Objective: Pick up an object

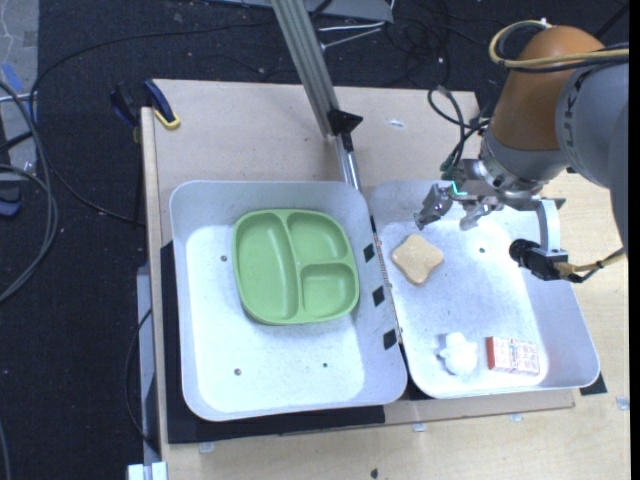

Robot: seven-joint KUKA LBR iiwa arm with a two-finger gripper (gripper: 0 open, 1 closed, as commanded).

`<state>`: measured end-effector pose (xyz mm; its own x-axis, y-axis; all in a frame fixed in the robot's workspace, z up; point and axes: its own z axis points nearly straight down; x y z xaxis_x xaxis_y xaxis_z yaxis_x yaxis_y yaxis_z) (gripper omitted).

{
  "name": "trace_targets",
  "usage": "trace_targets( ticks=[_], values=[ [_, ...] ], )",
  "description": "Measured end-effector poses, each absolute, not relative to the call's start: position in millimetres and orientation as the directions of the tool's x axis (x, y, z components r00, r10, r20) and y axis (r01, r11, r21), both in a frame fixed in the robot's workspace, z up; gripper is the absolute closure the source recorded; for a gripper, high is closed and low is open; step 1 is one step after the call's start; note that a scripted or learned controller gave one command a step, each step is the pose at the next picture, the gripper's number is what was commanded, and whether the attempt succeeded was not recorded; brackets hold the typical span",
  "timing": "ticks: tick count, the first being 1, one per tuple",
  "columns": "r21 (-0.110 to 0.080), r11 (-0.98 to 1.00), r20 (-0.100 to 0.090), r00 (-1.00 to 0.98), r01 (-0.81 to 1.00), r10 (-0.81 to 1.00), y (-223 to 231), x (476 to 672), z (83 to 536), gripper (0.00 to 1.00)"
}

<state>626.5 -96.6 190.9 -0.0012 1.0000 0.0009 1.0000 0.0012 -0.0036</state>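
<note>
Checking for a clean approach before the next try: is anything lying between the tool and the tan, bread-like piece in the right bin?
Nothing visible does. The tool sits up and to the right of the bread-like piece, with bare floor of the right bin between them.

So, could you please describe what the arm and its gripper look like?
The arm is grey and rounded, with a broad orange band above the wrist. A yellowish cable loops over the band, and thin dark cables trail beside the wrist. The gripper is small, metallic grey and dark, with a spot of green light near its base.
</note>
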Motion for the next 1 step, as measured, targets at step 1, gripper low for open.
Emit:
trace_targets(
  ticks=[1],
  values=[
    [0.0, 0.002, 0.0, -0.002, 1.0, 1.0, -96.7, 627.5, 192.4, 0.0]
  ],
)
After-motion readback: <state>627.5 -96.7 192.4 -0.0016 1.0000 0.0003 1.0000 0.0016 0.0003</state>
